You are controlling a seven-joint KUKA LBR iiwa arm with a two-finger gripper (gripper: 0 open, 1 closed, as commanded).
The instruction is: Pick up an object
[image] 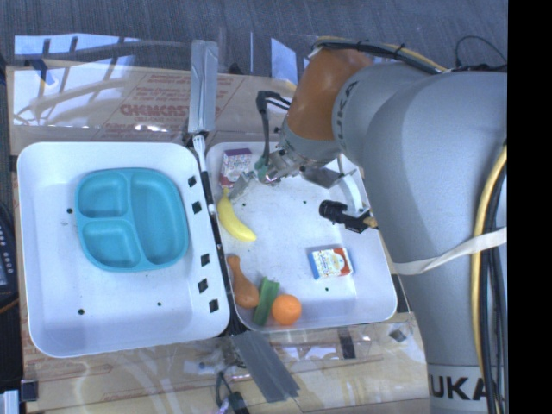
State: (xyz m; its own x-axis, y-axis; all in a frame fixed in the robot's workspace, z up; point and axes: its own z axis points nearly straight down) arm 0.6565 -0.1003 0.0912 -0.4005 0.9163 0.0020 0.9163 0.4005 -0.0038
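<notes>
The gripper [263, 172] hangs low over the right bin's [371, 304] far-left corner, beside a small packet [235, 164]; whether its fingers are spread I cannot tell. A banana [235, 220] lies along the left wall, an orange [285, 310] near the front edge.

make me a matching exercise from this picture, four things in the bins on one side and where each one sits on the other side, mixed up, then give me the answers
Things:
1. blue divided plate
2. banana
3. orange
4. small blue and white carton

Places:
A. near edge of the right bin, touching a green item
B. left side of the right bin, by the divide between the bins
C. right part of the right bin, lying alone
D. middle of the left bin

Pairs: 1-D, 2-B, 3-A, 4-C
</notes>
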